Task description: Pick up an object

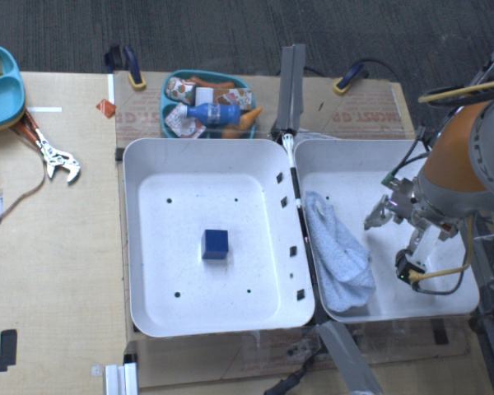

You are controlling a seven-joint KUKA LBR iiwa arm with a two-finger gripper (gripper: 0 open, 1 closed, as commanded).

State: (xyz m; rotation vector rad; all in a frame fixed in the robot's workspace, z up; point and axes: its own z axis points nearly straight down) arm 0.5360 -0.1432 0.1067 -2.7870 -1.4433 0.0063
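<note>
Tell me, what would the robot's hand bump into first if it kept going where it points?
Probably the grey cloth, lying just left of the hand in the right bin; depth is unclear.

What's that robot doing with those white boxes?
A robot arm is reaching over the right bin, trying to pick something up. Its end effector hangs beside a crumpled grey cloth, and I can't see it holding anything. A blue block sits alone in the left bin.

Blue block (216, 244), crumpled grey cloth (337, 257), well apart
</note>
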